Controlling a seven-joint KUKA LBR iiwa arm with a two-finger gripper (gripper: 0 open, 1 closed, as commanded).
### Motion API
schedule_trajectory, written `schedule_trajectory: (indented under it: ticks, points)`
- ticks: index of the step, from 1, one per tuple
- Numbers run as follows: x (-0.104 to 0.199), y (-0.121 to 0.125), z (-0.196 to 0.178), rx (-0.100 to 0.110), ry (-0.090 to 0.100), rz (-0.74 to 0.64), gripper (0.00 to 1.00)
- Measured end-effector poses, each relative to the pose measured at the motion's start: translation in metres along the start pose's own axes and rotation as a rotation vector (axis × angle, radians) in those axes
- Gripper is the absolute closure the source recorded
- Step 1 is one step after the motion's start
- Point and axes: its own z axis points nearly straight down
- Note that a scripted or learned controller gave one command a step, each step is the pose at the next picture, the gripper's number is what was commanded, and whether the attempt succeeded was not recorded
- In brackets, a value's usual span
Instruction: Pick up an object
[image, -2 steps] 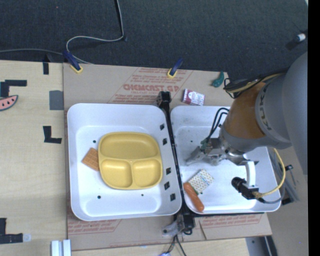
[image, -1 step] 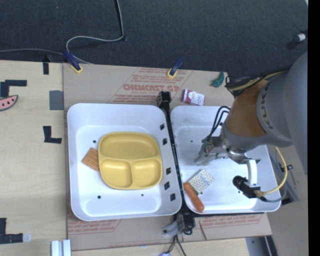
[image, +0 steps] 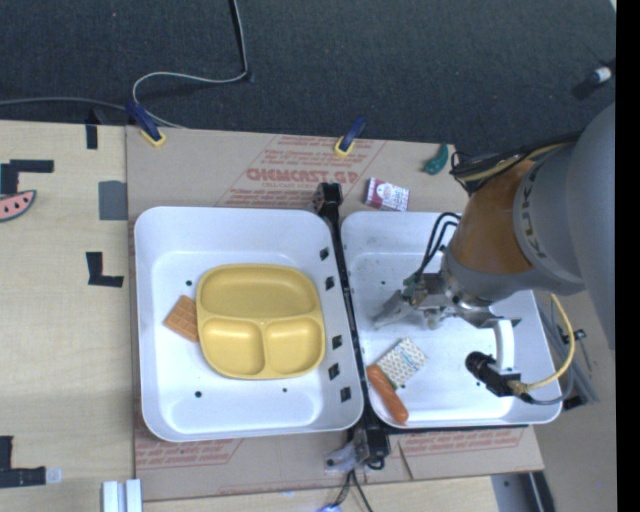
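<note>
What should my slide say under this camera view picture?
Robot gripper reaches into right bin near a carrot; yellow tray fills the left bin.

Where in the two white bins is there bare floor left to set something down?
In the left white bin, a yellow divided plastic tray covers the middle; bare strips run along the top wall and the near wall. In the right white bin, the upper-left floor is bare; the hand, a patterned packet and an orange carrot-like piece crowd the lower-left.

A divided plate (image: 262, 321) is seen in the left bin (image: 160, 400) with a cracker (image: 181, 318) tucked at its left edge, while a patterned packet (image: 401, 362) and a carrot-like piece (image: 387, 393) are set near the right bin's (image: 445, 410) front-left corner.
</note>
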Motion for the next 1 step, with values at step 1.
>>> schedule_trajectory:
  ticks: [1]
  points:
    - [-0.0108,0.069,0.0201,-0.003,-0.002,0.001,0.0]
